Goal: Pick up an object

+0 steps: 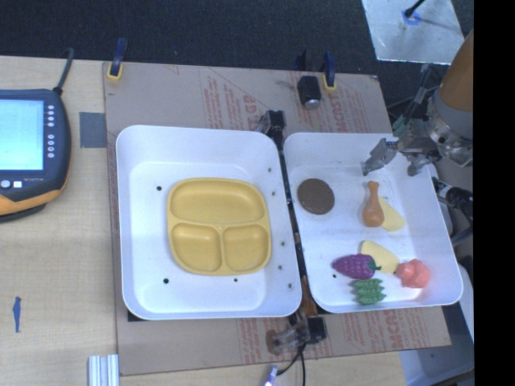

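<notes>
Green toy veg (368, 291) sits farthest below the gripper (396, 158); fingers spread, holding nothing; chicken drumstick (372, 205) lies just below them, long axis pointing up at them.

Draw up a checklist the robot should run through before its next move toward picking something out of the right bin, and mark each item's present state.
1. Gripper over the right bin: ok, at its far right corner.
2. Jaws free of any object: ok.
3. Jaw opening: cannot tell.
4. Nearest target: ok, the brown drumstick lies just below.
5. Drumstick isolated: not ok, a yellow piece touches it.
6. Brown disc lying apart: ok.
</notes>
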Available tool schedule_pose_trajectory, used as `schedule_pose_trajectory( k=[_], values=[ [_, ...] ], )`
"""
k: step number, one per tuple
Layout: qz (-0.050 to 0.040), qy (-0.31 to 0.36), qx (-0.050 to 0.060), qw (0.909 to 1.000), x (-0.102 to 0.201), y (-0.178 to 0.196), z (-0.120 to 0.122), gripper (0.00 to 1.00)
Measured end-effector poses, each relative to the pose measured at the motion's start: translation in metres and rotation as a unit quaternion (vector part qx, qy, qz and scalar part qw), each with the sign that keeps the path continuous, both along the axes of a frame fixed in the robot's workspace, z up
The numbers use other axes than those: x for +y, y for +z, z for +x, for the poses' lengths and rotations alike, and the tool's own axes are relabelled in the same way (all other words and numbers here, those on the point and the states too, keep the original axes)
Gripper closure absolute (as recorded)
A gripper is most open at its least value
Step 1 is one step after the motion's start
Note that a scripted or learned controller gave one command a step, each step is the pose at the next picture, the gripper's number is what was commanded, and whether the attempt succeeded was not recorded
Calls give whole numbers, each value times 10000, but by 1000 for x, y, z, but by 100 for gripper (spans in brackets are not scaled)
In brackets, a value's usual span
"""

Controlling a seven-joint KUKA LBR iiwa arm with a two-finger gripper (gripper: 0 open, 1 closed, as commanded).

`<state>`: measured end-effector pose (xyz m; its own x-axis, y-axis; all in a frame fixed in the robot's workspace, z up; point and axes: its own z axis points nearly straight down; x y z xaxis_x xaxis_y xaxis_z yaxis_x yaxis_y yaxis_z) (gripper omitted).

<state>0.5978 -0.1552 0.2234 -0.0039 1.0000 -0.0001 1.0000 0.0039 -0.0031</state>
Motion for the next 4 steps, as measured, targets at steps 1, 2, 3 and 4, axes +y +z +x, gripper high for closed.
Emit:
schedule_pose_trajectory(
  k=[1,2,3,4],
  values=[
    [-1,0,19,10000,-39,-97,1,0],
    [0,-1,8,10000,-18,-132,-18,0],
    [-9,7,7,10000,-20,-121,-18,100],
    [2,15,-7,10000,55,-64,8,100]
  ],
)
